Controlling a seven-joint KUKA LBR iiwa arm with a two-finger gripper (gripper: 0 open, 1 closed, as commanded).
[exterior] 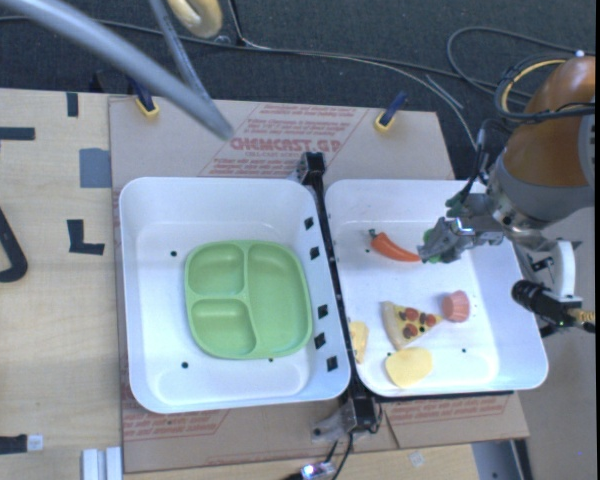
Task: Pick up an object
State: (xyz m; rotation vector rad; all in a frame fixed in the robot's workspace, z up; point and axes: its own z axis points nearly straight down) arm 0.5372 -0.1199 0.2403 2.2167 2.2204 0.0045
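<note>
On the wooden worktop (40, 298) two white bins sit side by side, and in the right bin (520, 368) the hand (442, 244), whose opening I cannot tell, hovers just beside a small carrot (392, 248), probably light, stiff and slippery, best pinched across its middle.

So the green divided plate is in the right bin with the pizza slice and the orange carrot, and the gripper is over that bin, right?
Not quite. The camera view shows the green divided plate in the left white bin. The pizza slice and orange carrot do lie in the right white bin, with the gripper over it.
</note>
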